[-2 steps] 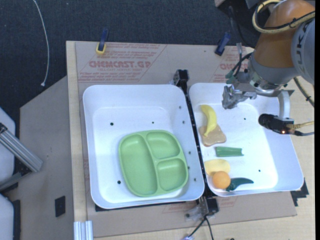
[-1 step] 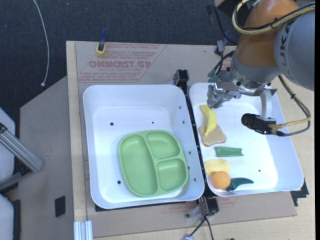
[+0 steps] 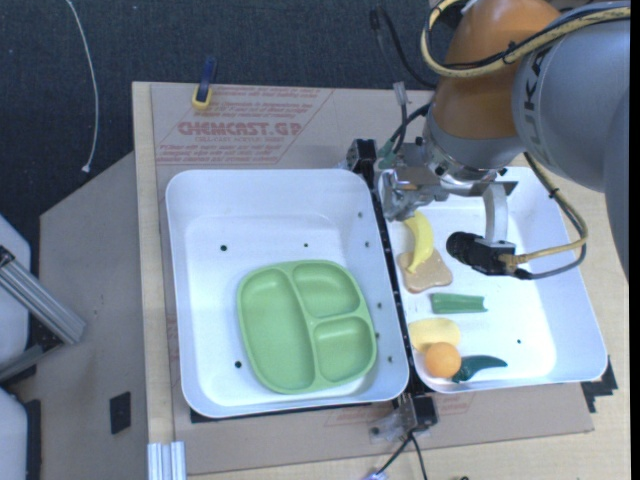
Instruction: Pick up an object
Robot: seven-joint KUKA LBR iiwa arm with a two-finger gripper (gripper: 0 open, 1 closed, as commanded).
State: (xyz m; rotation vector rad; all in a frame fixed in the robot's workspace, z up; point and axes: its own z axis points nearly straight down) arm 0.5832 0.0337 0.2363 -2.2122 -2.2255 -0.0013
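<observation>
A green divided plate [image 3: 303, 324] lies in the left bin [image 3: 190, 208]. In the right bin [image 3: 575, 313], the gripper [image 3: 400, 193] hangs at the left wall's far end, directly over a banana [image 3: 421, 240]; whether it is open cannot be told.

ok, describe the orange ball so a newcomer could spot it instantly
Start at the right bin, the one the arm reaches into. Go to its near left corner, by the divider. The orange ball sits there against a yellow piece; it is the one round orange item in the pile.
</observation>
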